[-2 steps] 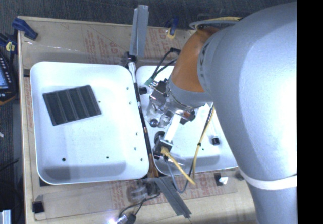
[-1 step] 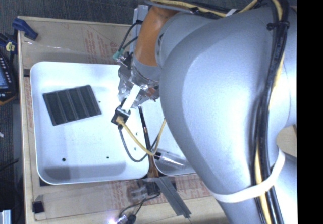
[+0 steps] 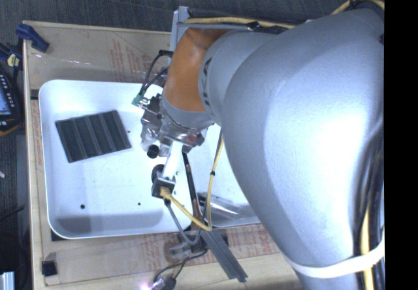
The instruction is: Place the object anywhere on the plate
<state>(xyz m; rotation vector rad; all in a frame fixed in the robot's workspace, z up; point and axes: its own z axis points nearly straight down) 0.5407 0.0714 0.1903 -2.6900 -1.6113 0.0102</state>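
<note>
- We take the white bin (image 3: 104,181) on the bench (image 3: 98,60) as our landmark and place everything else by it.
- The plate (image 3: 93,135), a dark grey ribbed rectangle, lies flat on the bin's floor. It sits in the bin's left half as the camera sees it, nearer the far wall than the near one, and a little askew to the bin's walls.
- The gripper (image 3: 155,142) hangs over the middle of the bin, close above its floor. It is near the plate's right edge but apart from it.
- We cannot tell whether the gripper is open or closed, or whether it has hold of anything, because the wrist and its fittings cover that part.
- We cannot make out the object to be placed.
- The grey arm (image 3: 294,125), with its orange band (image 3: 186,80), comes in over the bin's right side and hides it.
- Two small dark specks (image 3: 83,206) sit on the bin's floor toward its near wall, well apart from each other.
- A blue clamp (image 3: 31,35) sits outside the bin, beyond its far left corner.
- The tan bench, printed in red, shows along the bin's far and near walls.
</note>
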